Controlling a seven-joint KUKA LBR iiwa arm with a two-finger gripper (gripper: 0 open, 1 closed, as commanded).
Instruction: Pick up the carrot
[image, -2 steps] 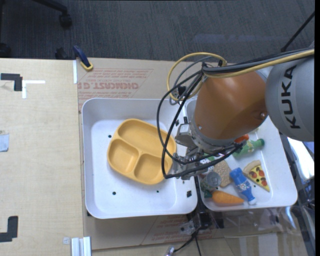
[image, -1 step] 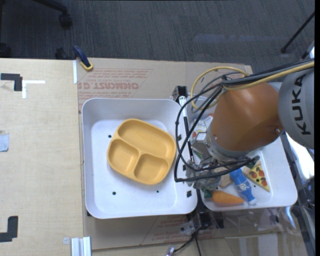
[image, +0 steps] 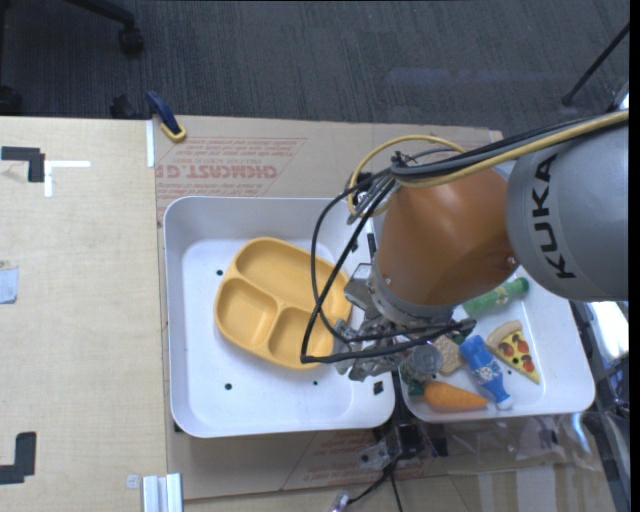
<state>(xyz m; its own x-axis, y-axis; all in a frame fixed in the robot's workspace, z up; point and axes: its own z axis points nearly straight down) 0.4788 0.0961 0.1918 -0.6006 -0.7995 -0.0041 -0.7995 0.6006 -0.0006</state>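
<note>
Grey arm (image: 560, 215) over orange carrot (image: 455, 397), flat in right bin (image: 570, 385)

A grey robot arm (image: 570, 220) enters from the right, angled down and leftward across the frame. A broad orange band (image: 445, 235) wraps it just above the wrist. Black and yellow cables (image: 420, 155) loop over the band and trail back along the arm. Below the band, the gripper (image: 375, 350) points downward, mostly hidden by the wrist.
</note>
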